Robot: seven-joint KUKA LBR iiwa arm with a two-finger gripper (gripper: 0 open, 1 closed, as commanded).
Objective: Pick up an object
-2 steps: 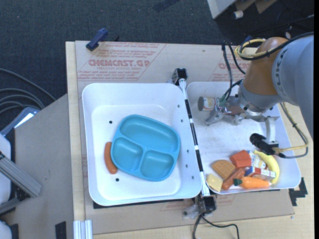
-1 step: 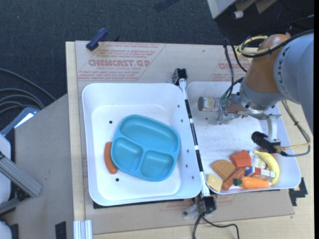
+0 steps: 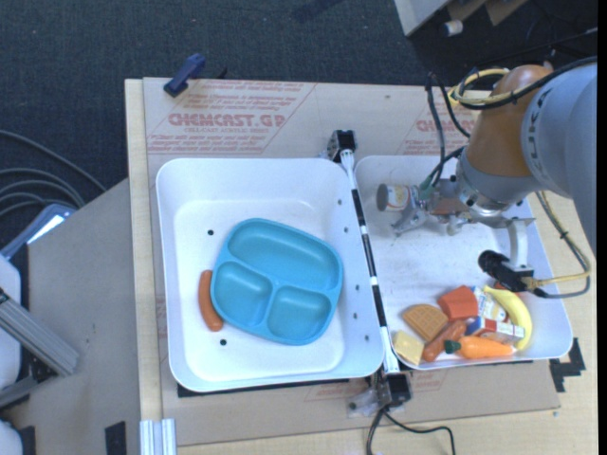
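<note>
An orange toy sausage (image 3: 209,300) lies in the left shallow white bin (image 3: 180,197), touching a blue sectioned plastic tray (image 3: 275,281). In the right white bin (image 3: 417,268), the tool (image 3: 422,211) sits low near the far-left corner; its state I cannot tell. Toy foods, including a yellow banana (image 3: 512,313) and an orange carrot (image 3: 486,348), cluster at the near-right.

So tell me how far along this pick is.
Done: the gripper is low in the right bin, near its far end. In hand: nothing that can be seen between its fingers. Left: the toy food, including the banana and carrot, lies piled in the near corner, apart from the gripper, still to be grasped and lifted.
</note>
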